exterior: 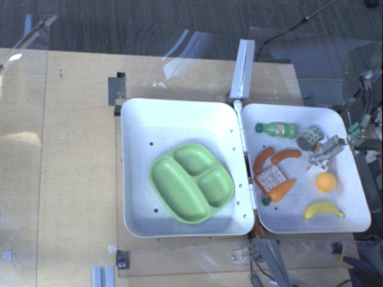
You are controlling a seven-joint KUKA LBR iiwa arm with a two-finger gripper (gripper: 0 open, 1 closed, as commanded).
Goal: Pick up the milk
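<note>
The claw (323, 152) hangs low over the right bin (359, 217) (finger state unclear); arm enters from right.

Left bin (137, 160) holds the divided plate (191, 182); right bin (353, 214) holds bottle (276, 129), sausages (274, 156), carrot (280, 190), orange (326, 182), banana (324, 210).

red-white milk carton (270, 176), flat, right bin

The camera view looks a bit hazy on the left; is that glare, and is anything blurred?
Camera view: pale glare streaks cross the wooden bench on the left; the green divided plate is sharp and softly shadowed; the gripper at the right bin looks small and smeared.
</note>
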